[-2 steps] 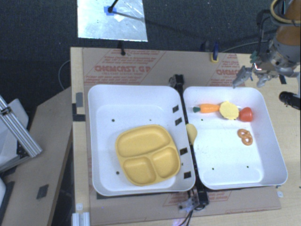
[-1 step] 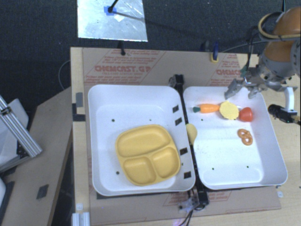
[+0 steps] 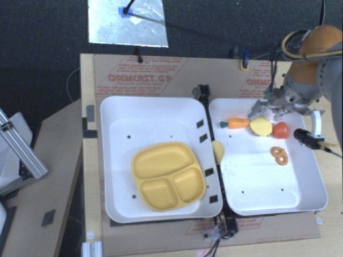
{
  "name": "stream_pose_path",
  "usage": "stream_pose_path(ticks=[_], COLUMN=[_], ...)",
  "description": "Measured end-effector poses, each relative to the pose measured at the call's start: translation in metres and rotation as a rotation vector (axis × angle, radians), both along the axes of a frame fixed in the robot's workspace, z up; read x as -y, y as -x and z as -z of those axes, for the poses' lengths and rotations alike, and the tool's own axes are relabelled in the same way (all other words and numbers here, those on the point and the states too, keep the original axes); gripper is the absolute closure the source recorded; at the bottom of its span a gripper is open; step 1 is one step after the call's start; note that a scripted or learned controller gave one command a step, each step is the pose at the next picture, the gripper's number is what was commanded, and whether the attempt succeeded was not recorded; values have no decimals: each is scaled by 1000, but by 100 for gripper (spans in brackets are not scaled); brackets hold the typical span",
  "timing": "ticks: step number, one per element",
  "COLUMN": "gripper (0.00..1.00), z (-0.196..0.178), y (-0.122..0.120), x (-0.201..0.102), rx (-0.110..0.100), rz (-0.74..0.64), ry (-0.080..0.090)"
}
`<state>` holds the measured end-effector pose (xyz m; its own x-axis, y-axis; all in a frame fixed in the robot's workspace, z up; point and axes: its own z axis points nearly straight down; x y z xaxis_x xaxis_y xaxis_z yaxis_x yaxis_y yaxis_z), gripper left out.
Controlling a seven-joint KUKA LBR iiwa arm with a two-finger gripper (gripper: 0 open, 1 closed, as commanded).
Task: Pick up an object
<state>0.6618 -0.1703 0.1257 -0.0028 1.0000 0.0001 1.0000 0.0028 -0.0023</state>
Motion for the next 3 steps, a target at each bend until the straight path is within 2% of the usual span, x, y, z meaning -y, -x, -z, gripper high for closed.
stream_pose_path(ticks=[1,2,3], gripper=[0,100,100], z=[18,10,-42], y=[-4,-4,1], x=[2,1,-7], rx=[16,15,8], rz=[-1,-3,-3], ry=[5,4,1])
